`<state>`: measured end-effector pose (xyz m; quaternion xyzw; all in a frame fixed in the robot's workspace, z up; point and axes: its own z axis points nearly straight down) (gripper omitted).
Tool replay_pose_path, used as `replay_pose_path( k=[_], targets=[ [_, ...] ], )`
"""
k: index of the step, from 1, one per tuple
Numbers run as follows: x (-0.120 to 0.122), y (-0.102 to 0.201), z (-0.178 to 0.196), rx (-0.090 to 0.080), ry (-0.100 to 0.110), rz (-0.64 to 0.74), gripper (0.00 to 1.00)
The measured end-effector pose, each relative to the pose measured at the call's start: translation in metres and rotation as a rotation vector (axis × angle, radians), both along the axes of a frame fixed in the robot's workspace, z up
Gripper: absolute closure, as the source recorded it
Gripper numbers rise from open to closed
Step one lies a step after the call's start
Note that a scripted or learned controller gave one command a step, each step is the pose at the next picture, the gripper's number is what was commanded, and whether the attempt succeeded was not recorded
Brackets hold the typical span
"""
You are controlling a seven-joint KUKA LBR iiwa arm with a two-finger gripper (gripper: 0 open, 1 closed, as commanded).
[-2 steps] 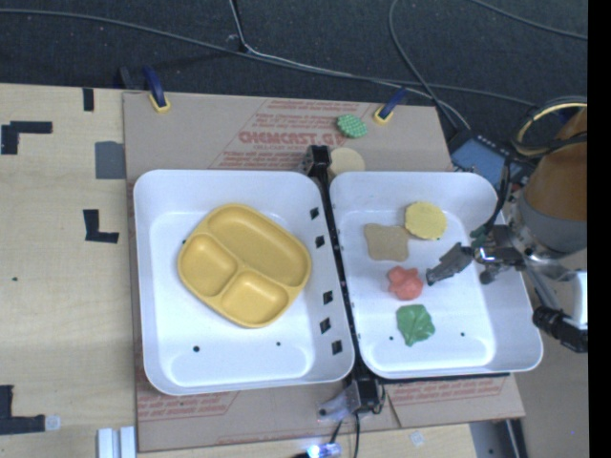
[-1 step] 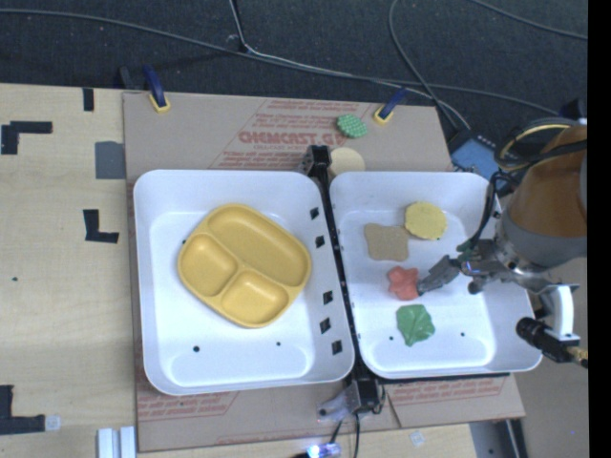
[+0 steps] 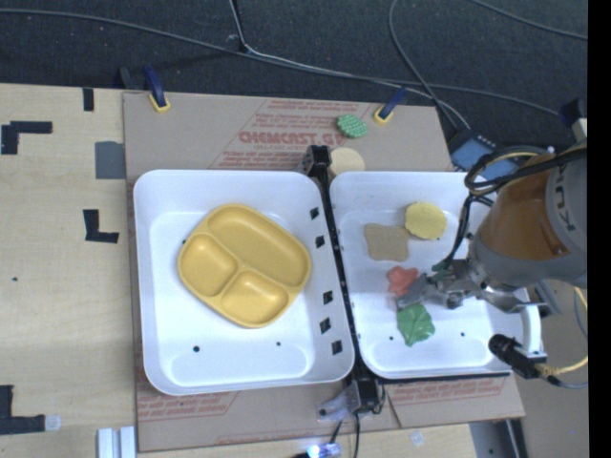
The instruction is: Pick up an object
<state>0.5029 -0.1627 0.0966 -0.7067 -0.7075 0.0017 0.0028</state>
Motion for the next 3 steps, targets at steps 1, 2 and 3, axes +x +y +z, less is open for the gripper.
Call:
replay_pose_path(
  k=[1,2,3],
  targets=[
    [0.001,0.0,0.013,0.0,-0.003,0.001,1.0],
    [0.0,-0.004,0.056,-0.003,-0.009,0.0,1.0],
    [-0.002,0.006,0.111,-0.003,-0.011,0.001,1.0]
  ],
)
